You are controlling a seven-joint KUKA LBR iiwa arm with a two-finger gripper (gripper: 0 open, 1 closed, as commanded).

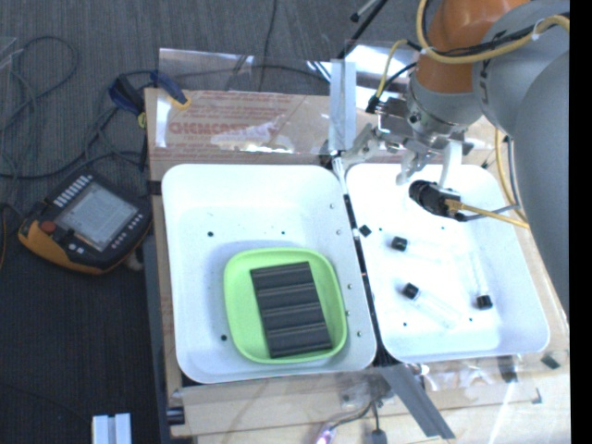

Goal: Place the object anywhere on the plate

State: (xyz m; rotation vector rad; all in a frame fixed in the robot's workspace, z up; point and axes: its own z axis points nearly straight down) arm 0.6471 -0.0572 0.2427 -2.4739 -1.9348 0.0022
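One dark ribbed block (291, 309) lies on the green plate (240, 276) in the left bin (190, 211); whether the jaws are released or clenched, I cannot tell

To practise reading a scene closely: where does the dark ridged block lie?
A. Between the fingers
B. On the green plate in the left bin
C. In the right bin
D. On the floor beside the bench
B: the block rests flat on the green plate, which sits in the left bin, while the gripper hangs over the right bin.
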